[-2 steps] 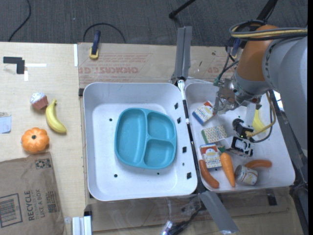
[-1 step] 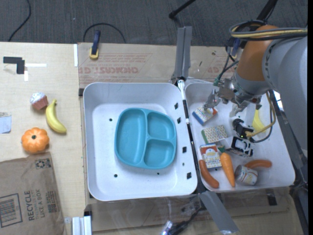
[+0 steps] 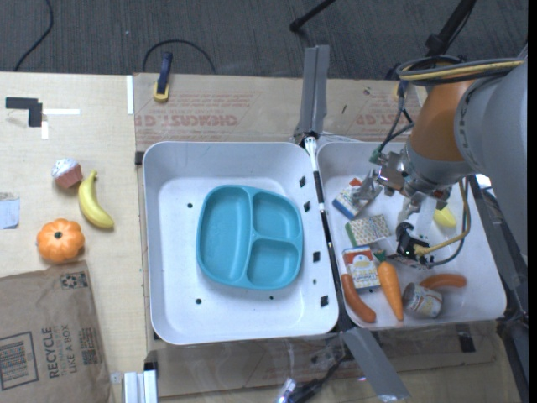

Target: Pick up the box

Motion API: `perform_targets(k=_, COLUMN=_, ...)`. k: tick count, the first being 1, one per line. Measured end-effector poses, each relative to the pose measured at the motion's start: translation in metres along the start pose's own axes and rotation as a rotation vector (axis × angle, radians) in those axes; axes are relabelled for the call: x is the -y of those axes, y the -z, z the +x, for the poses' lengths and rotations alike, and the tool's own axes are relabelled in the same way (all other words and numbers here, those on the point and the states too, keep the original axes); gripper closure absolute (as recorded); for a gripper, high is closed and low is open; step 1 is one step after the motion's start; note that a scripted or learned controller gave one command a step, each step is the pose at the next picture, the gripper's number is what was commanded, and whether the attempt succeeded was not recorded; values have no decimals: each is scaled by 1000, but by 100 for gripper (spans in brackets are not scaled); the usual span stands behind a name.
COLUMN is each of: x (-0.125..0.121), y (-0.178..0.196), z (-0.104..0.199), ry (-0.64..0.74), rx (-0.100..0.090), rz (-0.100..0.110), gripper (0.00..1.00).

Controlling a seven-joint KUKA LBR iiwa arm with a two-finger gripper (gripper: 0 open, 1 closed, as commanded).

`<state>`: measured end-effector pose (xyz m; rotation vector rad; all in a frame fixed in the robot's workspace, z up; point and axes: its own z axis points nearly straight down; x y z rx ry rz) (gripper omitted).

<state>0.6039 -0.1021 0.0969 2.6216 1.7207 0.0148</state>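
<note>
**End effector low in the right bin, box just beside it**

While the grey arm (image 3: 470, 116) reaches in over the right bin (image 3: 491, 296), its end effector (image 3: 401, 204) hangs low among the clutter; whether it is open or closed cannot be told, and nothing can be seen held in it. The box (image 3: 362, 268), small with a red and white face, lies flat just below and slightly left of the end effector. Between them sits a speckled packet (image 3: 369, 227). A carrot (image 3: 390, 290) lies just right of the box, a red sausage (image 3: 357, 299) under it. Well to the left of the end effector, the left bin (image 3: 168, 309) holds a blue divided plate (image 3: 250, 237). Farther left on the worktop (image 3: 50, 309) lie a banana (image 3: 94, 201) and a small pumpkin (image 3: 60, 240).
</note>
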Motion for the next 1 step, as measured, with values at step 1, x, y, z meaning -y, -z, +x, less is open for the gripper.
perform_targets(k=1, x=-52, y=-2, z=23, ry=-214, rx=6, rz=9, gripper=0)
